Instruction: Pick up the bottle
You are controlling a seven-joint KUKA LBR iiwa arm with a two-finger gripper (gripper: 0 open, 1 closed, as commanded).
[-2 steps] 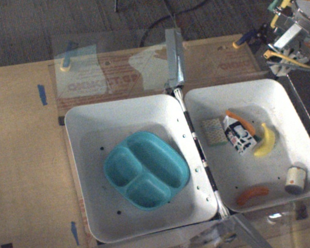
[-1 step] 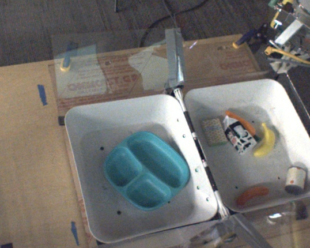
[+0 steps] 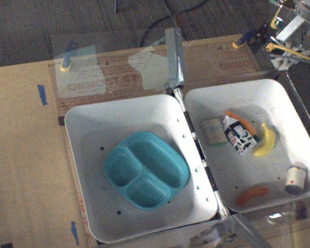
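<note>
The bottle (image 3: 239, 138), small and white with black markings, lies on its side near the middle of the right bin (image 3: 290, 93). An orange carrot-like piece (image 3: 240, 121) rests against its upper end and a yellow banana (image 3: 265, 140) lies just to its right. My gripper (image 3: 291, 32) hangs at the top right of the view, beyond the right bin's far corner and well away from the bottle. Nothing shows in its grasp.
The right bin also holds a small speckled pad (image 3: 214, 131), an orange sausage-shaped piece (image 3: 252, 195) and a short beige cylinder (image 3: 295, 179) near the front right corner. A teal divided plate (image 3: 145, 169) lies in the left bin (image 3: 86, 131).
</note>
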